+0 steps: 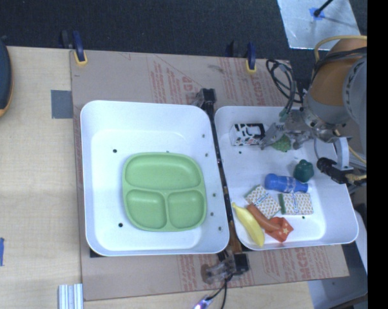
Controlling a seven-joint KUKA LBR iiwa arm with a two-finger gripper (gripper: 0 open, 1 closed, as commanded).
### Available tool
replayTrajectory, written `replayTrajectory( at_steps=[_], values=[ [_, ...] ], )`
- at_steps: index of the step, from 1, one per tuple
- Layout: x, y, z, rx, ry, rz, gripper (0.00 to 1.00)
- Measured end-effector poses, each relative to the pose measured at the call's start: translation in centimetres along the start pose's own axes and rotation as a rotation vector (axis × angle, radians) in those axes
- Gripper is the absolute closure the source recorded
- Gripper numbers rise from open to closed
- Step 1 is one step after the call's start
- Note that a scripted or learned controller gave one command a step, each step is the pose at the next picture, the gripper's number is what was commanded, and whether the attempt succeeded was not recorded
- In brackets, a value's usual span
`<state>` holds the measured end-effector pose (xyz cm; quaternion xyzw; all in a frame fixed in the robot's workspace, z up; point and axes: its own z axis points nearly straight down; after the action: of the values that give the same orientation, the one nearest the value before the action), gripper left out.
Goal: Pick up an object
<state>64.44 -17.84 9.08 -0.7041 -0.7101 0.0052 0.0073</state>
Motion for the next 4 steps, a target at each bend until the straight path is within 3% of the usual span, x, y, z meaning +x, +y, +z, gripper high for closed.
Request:
replayTrajectory(
  at_steps=[1,2,3,4],
  values=[
    [-3.4,1.1,-0.2,-0.014,-0.003,0.005,0.0],
    [1.4,-8.4,-1.2,-0.014,-0.003,0.004,0.0],
    [1.2,-0.3,-0.6,-0.008,-0.001,0.002,0.0],
    [-0.1,-11.0,0.1,-0.013,-0.003,0.005,0.0]
  ],
)
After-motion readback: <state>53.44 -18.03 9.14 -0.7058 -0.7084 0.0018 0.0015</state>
